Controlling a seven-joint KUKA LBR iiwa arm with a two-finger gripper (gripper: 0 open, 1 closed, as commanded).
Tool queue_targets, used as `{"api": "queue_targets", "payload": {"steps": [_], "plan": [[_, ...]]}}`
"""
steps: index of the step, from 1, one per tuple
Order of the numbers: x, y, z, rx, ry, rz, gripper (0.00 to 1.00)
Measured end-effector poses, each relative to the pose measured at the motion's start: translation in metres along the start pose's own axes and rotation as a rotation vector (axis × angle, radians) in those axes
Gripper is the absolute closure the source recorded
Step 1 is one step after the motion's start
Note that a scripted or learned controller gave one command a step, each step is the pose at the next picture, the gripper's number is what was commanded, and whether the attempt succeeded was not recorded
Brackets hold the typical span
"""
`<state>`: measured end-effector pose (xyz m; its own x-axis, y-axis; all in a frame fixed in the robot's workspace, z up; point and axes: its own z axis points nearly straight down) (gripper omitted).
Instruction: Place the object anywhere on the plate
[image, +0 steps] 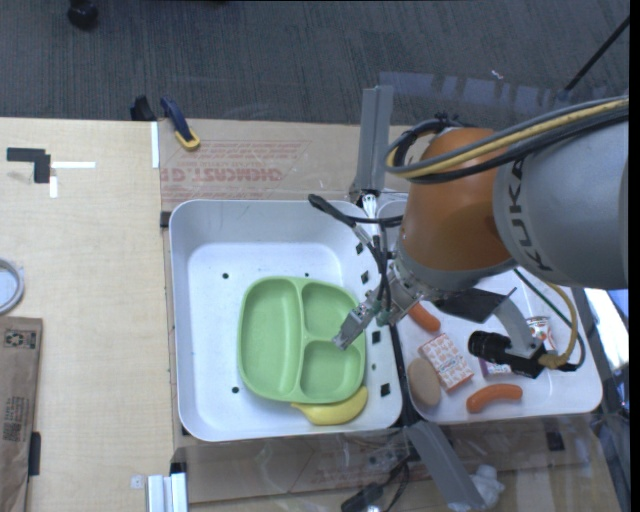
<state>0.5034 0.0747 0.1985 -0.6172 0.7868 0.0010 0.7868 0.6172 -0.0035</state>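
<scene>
In the middle of the frame, the gripper (352, 330) hangs over the right edge of the green plate (290, 340), which lies in the left bin (195, 300). Its thin fingers point down and to the left toward the plate's lower right compartment. How wide they stand I cannot tell, and nothing can be made out between them, so I would not say that it holds anything.

The plate's three compartments look bare. A yellow banana (330, 408) lies just below the plate, against its lower rim, on the bin floor and not on the plate. In the right bin (560, 400) lie a checkered block (446, 361), a pale oval piece (424, 382), a sausage (494, 396) and a second sausage (425, 318) near the arm (470, 210).

As I judge it, the step in hand is either a release over the plate or a return for another pick. If the hand is empty, the next move calls for a clean grasp of one item, then a carry over the plate's rim and a low release inside a compartment
</scene>
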Motion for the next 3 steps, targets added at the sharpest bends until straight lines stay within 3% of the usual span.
{"api": "queue_targets", "payload": {"steps": [1, 2, 3], "plan": [[-0.002, 0.000, -0.008, 0.001, -0.001, 0.006, 1.00], [0.078, 0.028, 0.017, 0.000, -0.001, -0.130, 1.00], [0.036, -0.003, -0.099, -0.003, -0.003, -0.214, 1.00]]}}
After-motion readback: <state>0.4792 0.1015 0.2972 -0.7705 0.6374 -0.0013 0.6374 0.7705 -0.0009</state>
